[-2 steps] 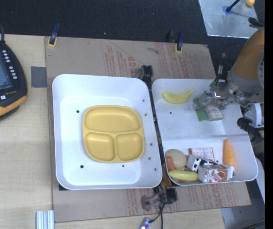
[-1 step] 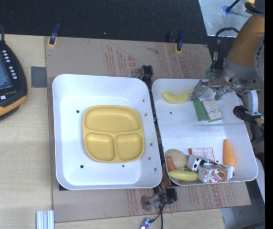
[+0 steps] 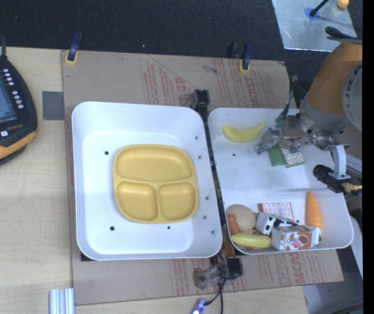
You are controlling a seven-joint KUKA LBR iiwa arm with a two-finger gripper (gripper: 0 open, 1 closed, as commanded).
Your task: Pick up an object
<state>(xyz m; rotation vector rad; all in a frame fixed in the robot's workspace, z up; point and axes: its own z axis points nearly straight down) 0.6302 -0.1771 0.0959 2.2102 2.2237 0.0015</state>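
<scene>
Covering most of the view, a pale wooden bench (image 3: 17, 227) carries a brown cardboard sheet (image 3: 141, 77) pinned by clamps, with dark floor beyond its far edge. On the sheet sit two white bins, touching side by side. The left bin (image 3: 89, 175) holds a yellow divided plate (image 3: 155, 182). The right bin (image 3: 239, 175) holds a banana (image 3: 242, 133) near its far rim, and — along its near rim — a second banana (image 3: 251, 241), a small carton (image 3: 295, 237), a carrot (image 3: 313, 209) and other bits too crowded to name. A handheld control pad (image 3: 0, 113) lies at the bench's left edge. The grey-and-orange arm (image 3: 334, 90) reaches in from the right; its gripper (image 3: 284, 142) sits low over a green-and-patterned packet (image 3: 286, 154) in the right bin — whether the claw is spread or pinching, I cannot tell.
</scene>
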